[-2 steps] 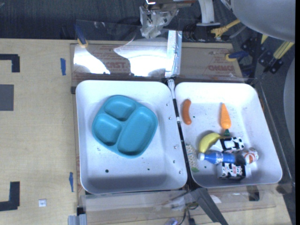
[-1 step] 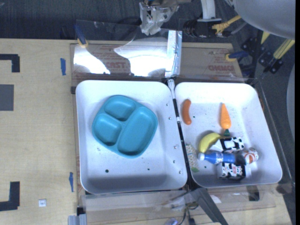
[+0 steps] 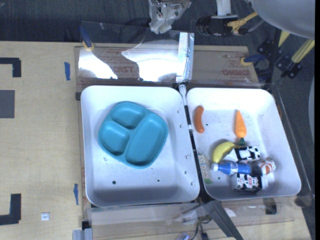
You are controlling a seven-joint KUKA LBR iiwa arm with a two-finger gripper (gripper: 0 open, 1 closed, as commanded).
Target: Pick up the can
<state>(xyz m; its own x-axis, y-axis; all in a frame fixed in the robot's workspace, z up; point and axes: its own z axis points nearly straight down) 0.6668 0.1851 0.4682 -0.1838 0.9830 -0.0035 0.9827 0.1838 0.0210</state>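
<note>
Glossy white plastic bin [image 3: 260,109] w/ curved yellow banana [image 3: 223,150], tapered carrot [image 3: 240,124], blue bottle [image 3: 233,169]; gripper [image 3: 161,21] up top, open/shut unclear.

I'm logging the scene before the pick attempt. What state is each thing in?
Blue plate: right way up in the left bin, compartments bare.
Hot dog: lying flat in the right bin, apart from the rest.
Carrot: lying flat.
Banana: lying, touching the pile.
Blue bottle: on its side.
Can: on its side, partly hidden.

blue divided plate [image 3: 133,133] in left bin [image 3: 95,149]; banana [image 3: 223,150], perhaps carrot [image 3: 240,124], right bin [image 3: 280,134]
</note>
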